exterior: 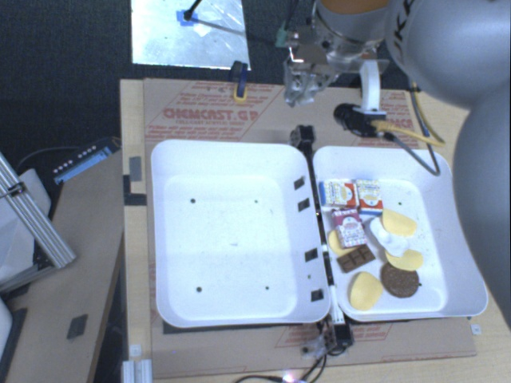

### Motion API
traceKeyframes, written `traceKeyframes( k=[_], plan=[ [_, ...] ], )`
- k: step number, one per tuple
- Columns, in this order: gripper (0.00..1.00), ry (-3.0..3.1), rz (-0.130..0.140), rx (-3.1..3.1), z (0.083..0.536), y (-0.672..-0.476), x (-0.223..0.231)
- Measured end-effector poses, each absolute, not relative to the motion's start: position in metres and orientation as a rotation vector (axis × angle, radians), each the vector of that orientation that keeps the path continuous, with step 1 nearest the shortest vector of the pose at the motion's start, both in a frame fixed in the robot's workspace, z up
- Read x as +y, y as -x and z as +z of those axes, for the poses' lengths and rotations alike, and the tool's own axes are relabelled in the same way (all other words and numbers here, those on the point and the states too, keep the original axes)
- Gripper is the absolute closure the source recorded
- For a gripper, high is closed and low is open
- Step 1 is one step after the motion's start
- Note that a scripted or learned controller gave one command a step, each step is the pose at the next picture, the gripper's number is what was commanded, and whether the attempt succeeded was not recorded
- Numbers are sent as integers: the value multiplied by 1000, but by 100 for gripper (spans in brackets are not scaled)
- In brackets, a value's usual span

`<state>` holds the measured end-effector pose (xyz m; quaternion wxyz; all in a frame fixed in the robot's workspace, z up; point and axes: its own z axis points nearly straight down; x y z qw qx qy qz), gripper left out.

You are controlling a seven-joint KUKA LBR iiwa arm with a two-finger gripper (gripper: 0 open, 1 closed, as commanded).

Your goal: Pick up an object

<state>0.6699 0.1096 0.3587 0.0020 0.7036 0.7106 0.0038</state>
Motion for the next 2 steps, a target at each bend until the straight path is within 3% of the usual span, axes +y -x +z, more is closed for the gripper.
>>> traceKeyframes(
  k=[2],
  plan=[
    [100,-2209,10,2232,423,-668,238]
  ],
)
